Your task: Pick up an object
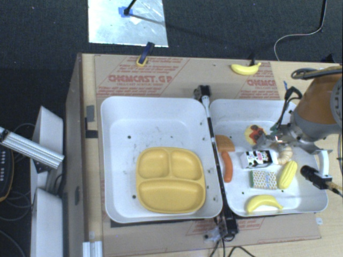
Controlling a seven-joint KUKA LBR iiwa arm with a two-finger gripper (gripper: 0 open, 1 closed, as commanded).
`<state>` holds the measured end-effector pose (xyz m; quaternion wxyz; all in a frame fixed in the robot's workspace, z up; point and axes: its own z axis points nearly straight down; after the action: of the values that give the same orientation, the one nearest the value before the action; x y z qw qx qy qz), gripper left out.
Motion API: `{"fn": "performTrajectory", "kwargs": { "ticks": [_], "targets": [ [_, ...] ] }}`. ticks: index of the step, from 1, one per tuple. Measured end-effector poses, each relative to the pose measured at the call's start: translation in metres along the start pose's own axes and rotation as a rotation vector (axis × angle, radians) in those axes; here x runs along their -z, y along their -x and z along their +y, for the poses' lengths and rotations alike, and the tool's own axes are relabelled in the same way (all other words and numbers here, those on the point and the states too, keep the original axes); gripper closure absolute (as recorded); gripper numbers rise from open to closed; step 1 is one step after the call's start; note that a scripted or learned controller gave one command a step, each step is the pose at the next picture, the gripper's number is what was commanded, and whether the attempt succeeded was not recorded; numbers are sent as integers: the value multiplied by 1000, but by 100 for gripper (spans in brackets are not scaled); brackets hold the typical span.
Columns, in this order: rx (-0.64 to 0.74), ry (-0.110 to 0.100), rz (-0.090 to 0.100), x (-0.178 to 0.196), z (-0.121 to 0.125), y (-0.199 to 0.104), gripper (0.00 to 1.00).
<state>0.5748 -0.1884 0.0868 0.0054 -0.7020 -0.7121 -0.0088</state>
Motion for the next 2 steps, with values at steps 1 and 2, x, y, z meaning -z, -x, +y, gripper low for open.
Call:
{"fn": "performTrajectory", "kwargs": {
  "ticks": [1,2],
  "targets": [
    [-10,-3,-19,-3,31,-44,0],
    [-12,-4,-20,-3,12,-40,0]
  ]
}}
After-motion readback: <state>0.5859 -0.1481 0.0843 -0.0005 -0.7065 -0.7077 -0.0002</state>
